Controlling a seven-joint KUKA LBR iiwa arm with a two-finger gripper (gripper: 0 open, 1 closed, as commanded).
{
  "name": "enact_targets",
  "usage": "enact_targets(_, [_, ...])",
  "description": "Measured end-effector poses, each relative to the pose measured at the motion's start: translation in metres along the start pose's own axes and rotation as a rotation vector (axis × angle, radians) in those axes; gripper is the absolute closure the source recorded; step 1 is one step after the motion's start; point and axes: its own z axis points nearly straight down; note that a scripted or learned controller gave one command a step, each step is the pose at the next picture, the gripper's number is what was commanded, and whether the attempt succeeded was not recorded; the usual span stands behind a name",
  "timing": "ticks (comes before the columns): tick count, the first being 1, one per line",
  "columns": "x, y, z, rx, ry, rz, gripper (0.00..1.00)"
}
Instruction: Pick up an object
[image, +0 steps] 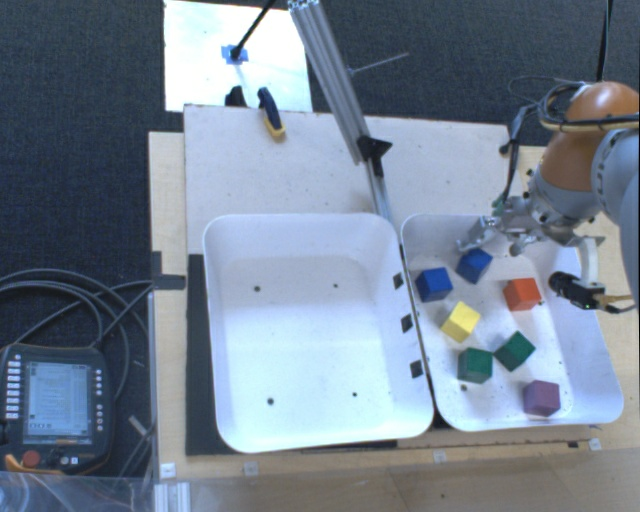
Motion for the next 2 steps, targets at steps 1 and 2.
enact_targets(1, [0.000, 0.003, -0.014, -0.011, -0.003, -0.003, 1.00])
enact_targets(2, [-0.001, -0.001, -0.061, 0.012, -0.006, 0.000, 1.00])
